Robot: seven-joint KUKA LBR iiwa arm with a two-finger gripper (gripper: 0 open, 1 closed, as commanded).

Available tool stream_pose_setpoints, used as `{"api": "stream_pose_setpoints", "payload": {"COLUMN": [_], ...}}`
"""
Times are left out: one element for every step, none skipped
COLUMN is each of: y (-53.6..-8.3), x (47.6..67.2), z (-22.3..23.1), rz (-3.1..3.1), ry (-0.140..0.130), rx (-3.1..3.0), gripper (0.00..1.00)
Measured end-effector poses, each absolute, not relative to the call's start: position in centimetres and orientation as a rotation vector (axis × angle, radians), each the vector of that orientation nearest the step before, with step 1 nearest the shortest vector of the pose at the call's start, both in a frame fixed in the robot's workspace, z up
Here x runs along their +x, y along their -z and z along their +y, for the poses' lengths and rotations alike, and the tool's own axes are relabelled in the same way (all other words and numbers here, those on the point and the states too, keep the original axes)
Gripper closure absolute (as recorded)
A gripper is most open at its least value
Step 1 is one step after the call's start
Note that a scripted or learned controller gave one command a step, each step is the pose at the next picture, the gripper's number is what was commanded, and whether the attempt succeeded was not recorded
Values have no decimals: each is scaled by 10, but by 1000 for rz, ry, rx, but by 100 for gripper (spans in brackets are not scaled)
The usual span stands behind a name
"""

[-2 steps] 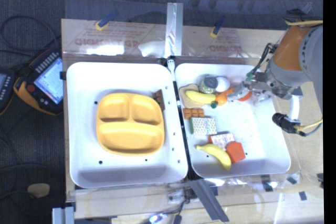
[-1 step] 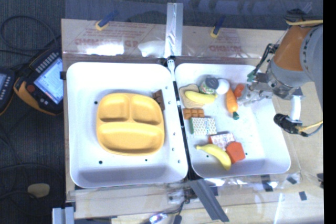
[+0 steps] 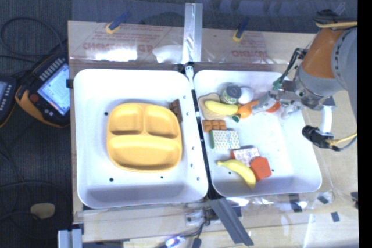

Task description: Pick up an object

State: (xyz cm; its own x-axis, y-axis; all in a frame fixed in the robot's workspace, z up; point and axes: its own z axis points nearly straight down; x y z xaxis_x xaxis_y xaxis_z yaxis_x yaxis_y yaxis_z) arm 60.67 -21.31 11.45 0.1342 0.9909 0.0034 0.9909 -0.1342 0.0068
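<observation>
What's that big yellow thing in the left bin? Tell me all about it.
The yellow tray is a divided plate, plastic-looking, with three shallow compartments: two small ones at the far side, one long one nearer. It lies flat, right side up, in the left bin. A small brown object sits against its far right corner.

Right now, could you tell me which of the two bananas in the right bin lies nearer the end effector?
The upper banana, beside the carrot at the bin's far side, lies nearer the end effector. The other banana lies near the front edge, beside an orange block.
</observation>
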Motion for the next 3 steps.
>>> {"api": "stream_pose_setpoints", "payload": {"y": [-95,-95,-94], "x": [641,656,670], "z": [-210,-213,-209], "rz": [2079,2009,1915], "ry": [4,41,1], "rx": [2368,2471,2507], "gripper": [0,0,0]}}
